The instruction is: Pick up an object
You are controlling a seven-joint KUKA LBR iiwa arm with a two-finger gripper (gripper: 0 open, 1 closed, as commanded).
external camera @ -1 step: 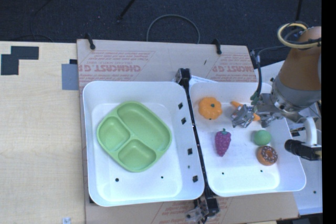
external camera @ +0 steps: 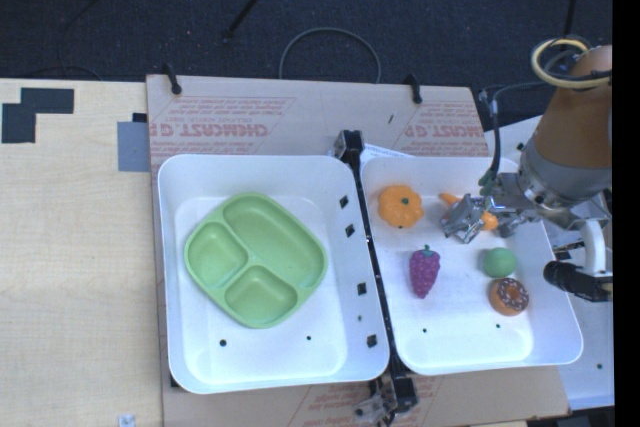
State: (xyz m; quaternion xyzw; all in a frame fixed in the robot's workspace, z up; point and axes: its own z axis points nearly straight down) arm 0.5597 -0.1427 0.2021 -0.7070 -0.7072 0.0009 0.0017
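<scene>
My gripper (external camera: 464,221) hangs low over the upper right part of the right bin (external camera: 470,345). It sits right over a small orange carrot-like toy (external camera: 454,200), whose ends show on either side of it. An orange pumpkin (external camera: 401,206) lies to the gripper's left. A purple bunch of grapes (external camera: 424,271) is below and left of it. A green ball (external camera: 498,262) and a sprinkled donut (external camera: 509,296) lie below and right of it.
The left bin (external camera: 200,355) holds a green divided plate (external camera: 255,258). A black divider rail (external camera: 366,255) runs between the two bins. The arm's orange and grey body (external camera: 575,130) stands over the right bin's far right edge.
</scene>
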